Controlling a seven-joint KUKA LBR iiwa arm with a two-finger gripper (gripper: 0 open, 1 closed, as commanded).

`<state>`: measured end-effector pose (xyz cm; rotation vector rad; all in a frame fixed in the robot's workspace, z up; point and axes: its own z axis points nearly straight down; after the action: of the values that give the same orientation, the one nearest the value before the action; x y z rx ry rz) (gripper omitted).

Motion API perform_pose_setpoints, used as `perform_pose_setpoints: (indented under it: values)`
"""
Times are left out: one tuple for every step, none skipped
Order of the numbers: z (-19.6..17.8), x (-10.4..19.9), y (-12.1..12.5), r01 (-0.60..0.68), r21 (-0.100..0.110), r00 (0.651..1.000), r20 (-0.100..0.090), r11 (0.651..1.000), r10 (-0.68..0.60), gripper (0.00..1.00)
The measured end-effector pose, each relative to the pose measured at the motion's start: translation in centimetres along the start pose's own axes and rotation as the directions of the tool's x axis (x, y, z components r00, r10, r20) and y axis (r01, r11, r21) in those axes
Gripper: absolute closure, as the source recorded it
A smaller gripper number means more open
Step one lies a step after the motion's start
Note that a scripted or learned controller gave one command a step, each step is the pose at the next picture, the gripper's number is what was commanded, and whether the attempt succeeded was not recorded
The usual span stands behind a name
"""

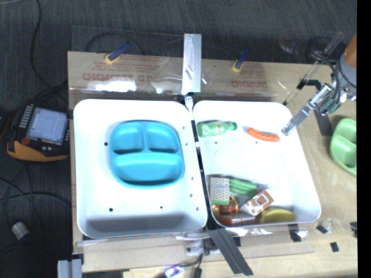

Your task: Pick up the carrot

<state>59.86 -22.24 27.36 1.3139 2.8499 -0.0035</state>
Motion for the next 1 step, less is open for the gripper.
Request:
perform_pose_setpoints:
  values:
    - [-6.64,-0.37,0.33,-0.166,-0.001,0.986,-0.002,0.986,0.166,0.0]
